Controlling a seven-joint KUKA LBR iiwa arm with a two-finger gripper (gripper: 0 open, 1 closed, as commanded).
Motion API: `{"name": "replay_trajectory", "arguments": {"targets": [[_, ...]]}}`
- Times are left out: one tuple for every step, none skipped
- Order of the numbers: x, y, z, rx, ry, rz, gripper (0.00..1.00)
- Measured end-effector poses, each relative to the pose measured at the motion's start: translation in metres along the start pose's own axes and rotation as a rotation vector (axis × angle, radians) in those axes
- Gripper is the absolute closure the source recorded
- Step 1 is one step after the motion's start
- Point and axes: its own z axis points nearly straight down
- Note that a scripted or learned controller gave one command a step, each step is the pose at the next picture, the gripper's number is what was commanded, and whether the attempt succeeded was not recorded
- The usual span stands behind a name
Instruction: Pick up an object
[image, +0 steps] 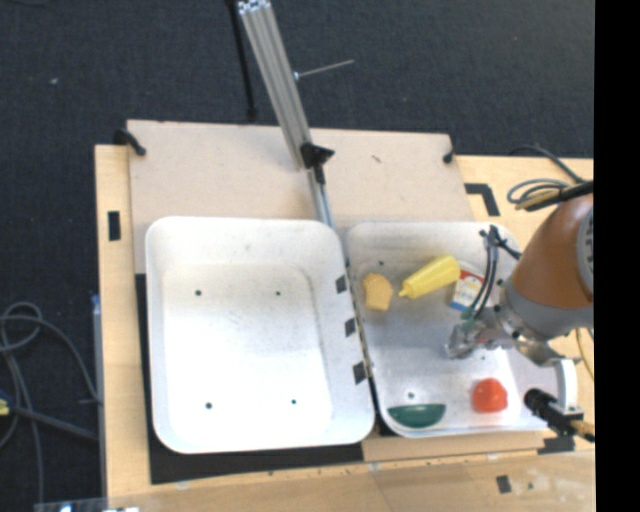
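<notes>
**Arm low in the right bin, objects scattered around it**

Task objects all sit in the right bin (400, 240). Yellow bottle-shaped object (432, 277): bright yellow, tapered nozzle end pointing toward 8 o'clock, lying on its side, tilted, in the bin's upper middle. Tan lump (377, 291): small, rounded, dull yellow-brown, just beside the bottle's nozzle at its 8 o'clock, close to the bin's left wall. Red object (489, 396): small, round, orange-red, near the bin's 5 o'clock corner. Green bowl-like piece (417, 413): dark green, half-moon shape, at the bin's 6 o'clock rim. A small white item with red and blue print (465, 292) lies at the bottle's 3 o'clock, partly hidden by cables.

Arm (553, 270) enters from 3 o'clock, orange band over grey wrist, bent down into the right side of the bin. Black cables run along the wrist. Gripper (466, 340) points toward 8 o'clock, low over the bin floor, at 11 o'clock from the red object and 5 o'clock from the yellow bottle, apart from both. Metallic tip is blurry; cannot tell whether it is spread or closed, and nothing reads as pinched in it.

Left bin (170, 250) lies at 9 o'clock of the right bin, walls touching.
</notes>
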Motion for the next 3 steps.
{"name": "replay_trajectory", "arguments": {"targets": [[0.0,-0.006,-0.049,0.0,-0.001,-0.003,1.0],[-0.002,-0.014,-0.101,-0.001,-0.001,-0.01,1.0],[-0.004,-0.012,-0.126,0.001,-0.001,-0.012,1.0]]}}
